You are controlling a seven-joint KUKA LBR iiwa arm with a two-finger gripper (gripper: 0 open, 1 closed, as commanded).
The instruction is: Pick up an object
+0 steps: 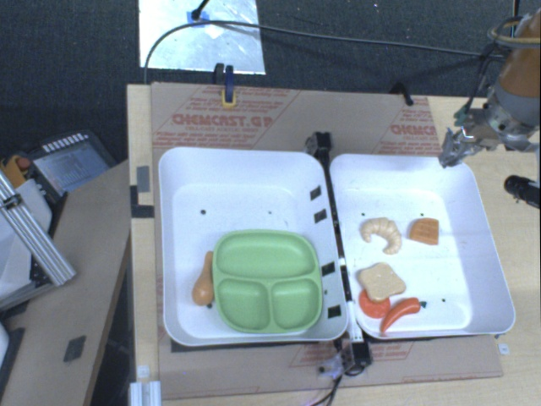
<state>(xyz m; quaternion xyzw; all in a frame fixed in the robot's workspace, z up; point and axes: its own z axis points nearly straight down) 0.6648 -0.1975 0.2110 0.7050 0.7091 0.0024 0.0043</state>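
We see the tool (454,148) above the right white bin's (483,227) far corner; its opening cannot be determined. Pale croissant (383,233), orange wedge (424,231) lie unobstructed nearby.

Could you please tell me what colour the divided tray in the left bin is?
The divided tray is light green, seen in the camera view.
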